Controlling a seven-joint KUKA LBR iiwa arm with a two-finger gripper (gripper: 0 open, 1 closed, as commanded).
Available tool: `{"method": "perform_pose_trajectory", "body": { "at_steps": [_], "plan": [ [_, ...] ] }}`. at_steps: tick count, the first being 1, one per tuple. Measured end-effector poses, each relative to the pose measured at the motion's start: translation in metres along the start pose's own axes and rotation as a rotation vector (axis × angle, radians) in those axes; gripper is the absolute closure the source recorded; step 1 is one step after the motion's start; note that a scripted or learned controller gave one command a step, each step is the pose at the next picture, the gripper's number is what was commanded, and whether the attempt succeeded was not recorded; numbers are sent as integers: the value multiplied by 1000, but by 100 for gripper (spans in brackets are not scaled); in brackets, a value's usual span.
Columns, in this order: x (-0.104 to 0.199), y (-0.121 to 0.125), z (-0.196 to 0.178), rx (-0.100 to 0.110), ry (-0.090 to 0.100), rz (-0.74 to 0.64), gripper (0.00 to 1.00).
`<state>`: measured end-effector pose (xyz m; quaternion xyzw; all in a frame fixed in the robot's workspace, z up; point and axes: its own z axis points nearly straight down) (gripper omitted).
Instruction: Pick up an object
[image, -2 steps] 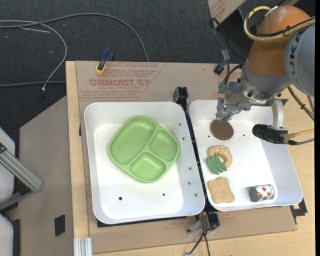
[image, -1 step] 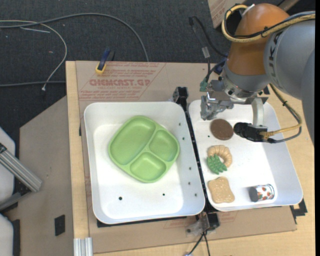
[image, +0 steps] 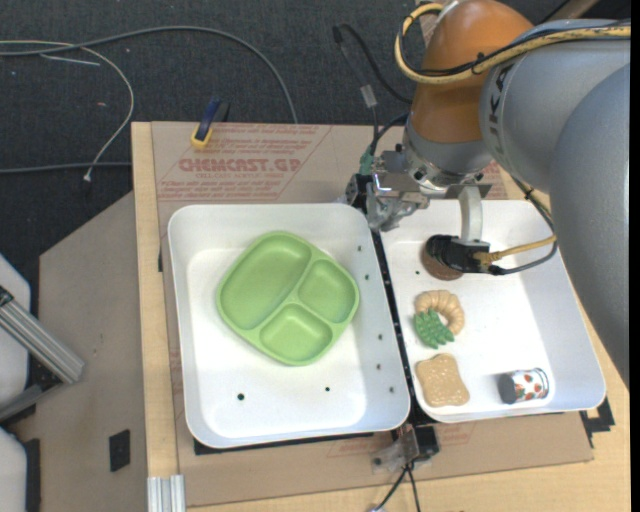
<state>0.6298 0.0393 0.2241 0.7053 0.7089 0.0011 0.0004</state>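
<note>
My gripper (image: 384, 208) hangs over the far end of the divide between the two bins, above the back left corner of the right bin (image: 560, 300). Nothing shows between its fingers. In the right bin lie a tan ring-shaped donut (image: 441, 304), a small green spiky piece (image: 432, 329) touching the donut's near side, a slice of toast (image: 441, 380) and a small white and red can (image: 523, 385) on its side. A green divided plate (image: 288, 297) lies in the left bin (image: 195, 330).
A brown round thing (image: 431, 264) peeks out at the back of the right bin, mostly hidden. Both bins rest on a cardboard sheet (image: 250, 160) bearing a blue and yellow clip (image: 208, 121). Cables cross the dark floor behind.
</note>
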Motion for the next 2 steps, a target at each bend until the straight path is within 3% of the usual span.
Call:
{"method": "perform_pose_trajectory", "body": {
  "at_steps": [1,2],
  "plan": [
    [50,17,9,0,0,1,100],
    [48,16,9,1,-1,3,0]
  ]
}}
